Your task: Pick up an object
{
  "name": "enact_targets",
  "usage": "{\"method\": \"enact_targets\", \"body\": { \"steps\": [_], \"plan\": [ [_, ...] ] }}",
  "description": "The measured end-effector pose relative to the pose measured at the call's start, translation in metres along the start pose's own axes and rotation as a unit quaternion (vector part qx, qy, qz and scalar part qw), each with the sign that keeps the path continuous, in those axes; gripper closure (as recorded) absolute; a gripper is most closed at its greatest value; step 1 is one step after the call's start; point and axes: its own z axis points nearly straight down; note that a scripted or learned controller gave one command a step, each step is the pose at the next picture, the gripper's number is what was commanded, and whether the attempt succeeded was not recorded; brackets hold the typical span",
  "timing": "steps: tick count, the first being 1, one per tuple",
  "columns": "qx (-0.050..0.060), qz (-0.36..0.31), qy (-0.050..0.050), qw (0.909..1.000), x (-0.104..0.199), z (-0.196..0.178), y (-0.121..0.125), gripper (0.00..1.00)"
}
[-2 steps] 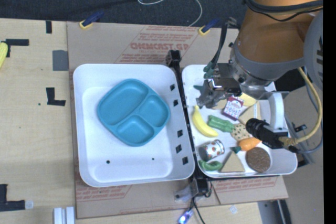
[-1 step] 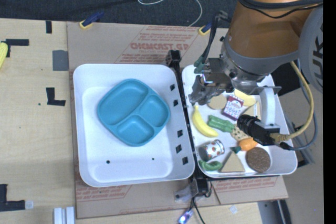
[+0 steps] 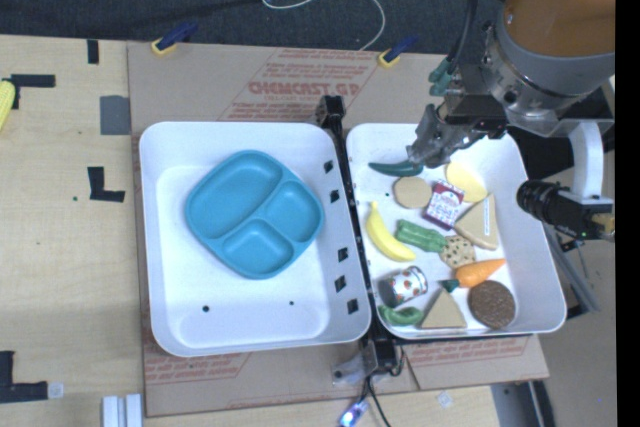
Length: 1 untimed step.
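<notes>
Item: right bin (image 3: 540, 315), shallow white plastic, set touching the left bin (image 3: 160, 245) on your surface (image 3: 60, 245).

Pincer (image 3: 425, 150): low over the far-left part of the right bin, tips at a dark green leaf-shaped piece (image 3: 390, 168). You cannot tell from this angle whether it stands apart, together, or clamped on anything.

Contents of right bin, all small toy foods, probably hollow moulded plastic, so light, stiff and rather slick:
- Dark green leaf-shaped piece, far-left corner, thin and flat, just under the pincer tips. Likely the nearest candidate. Take it across its narrow width; it lies low, so a shallow grip may slide off.
- Tan round piece (image 3: 408, 193), just near of the leaf; flat, disc-like.
- Yellow rounded piece (image 3: 462, 179), to its right.
- Small purple packet (image 3: 443, 206), boxy, with printed faces.
- Banana (image 3: 383, 233), curved, smooth, left side.
- Green pod (image 3: 420, 237), long, bumpy.
- Pale wedge (image 3: 482, 223), triangular.
- Cookie (image 3: 458, 250), speckled.
- Carrot (image 3: 478, 272), orange, tapered.
- Brown patty (image 3: 492, 303), round, rough-looking, near-right.
- Small can (image 3: 404, 287), cylindrical, lying tilted, may roll.
- Tan wedge (image 3: 445, 312), near edge.

The pieces crowd and touch; expect neighbours to shift.

Left bin: one blue divided plate (image 3: 255, 213), three compartments, smooth, rigid.
</notes>
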Motion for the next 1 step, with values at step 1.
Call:
{"method": "enact_targets", "body": {
  "steps": [1],
  "plan": [
    [0.003, 0.000, -0.001, 1.0000, 0.0160, 0.0261, -0.0003, 1.00]
  ]
}}
